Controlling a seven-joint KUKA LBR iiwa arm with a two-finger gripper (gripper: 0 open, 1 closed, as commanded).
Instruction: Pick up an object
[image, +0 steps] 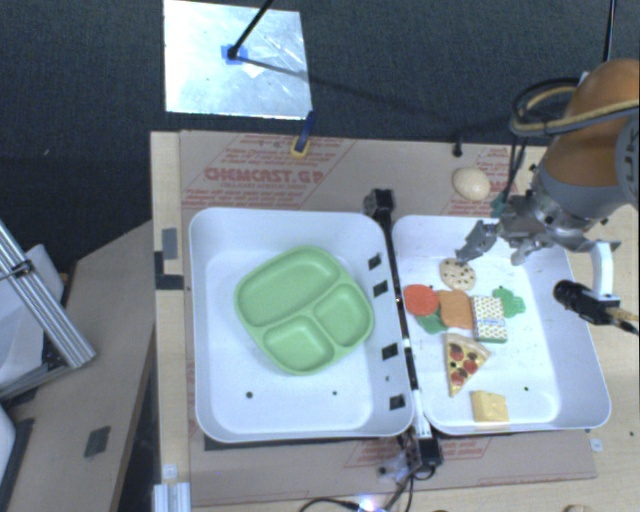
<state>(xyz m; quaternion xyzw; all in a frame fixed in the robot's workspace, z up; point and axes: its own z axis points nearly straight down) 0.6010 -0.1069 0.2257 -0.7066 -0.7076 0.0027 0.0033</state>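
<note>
left bin (215, 330) holds a green 3-section tray (303, 309), w/ bare white floor all round it. right bin (575, 360) has toy food bunched by its left wall: pizza slice (463, 361), orange block (457, 309), cheese wedge (489, 406), spotted cookie (457, 273); right half is bare. gripper (497, 238) hangs over the far edge just above the cookie, fingers apart, nothing between them.

Board print: red "CHEMCAST GP" on the brown board (265, 172), far left of and above the claw (497, 240).
Other prints: fainter, unreadable.
</note>
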